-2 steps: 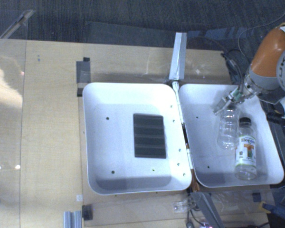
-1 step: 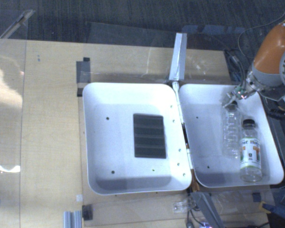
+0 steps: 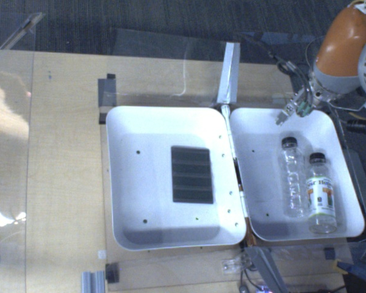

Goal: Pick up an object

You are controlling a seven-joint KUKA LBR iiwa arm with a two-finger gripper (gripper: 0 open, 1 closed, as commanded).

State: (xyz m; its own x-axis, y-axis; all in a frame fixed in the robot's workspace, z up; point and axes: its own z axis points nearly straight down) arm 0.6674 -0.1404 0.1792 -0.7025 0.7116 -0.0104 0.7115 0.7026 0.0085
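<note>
1. The gripper (image 3: 297, 108) hangs over the right bin's (image 3: 256, 163) far edge, near its far right corner; how wide it stands I cannot tell.
2. Two clear bottles lie in that bin — the plain bottle (image 3: 292, 177) mid-floor, the labelled bottle (image 3: 320, 194) beside it, toward the right wall.
3. Best aim at one body's middle, straddling its width — a neck would likely slip.
4. The left bin (image 3: 128, 163) holds a dark ribbed block (image 3: 192, 174), flatter and probably harder to grasp.

The labelled bottle (image 3: 321, 194), lower right of the frame, carries a white label with orange and green marks; its print is too small to read. No other text is legible.
</note>
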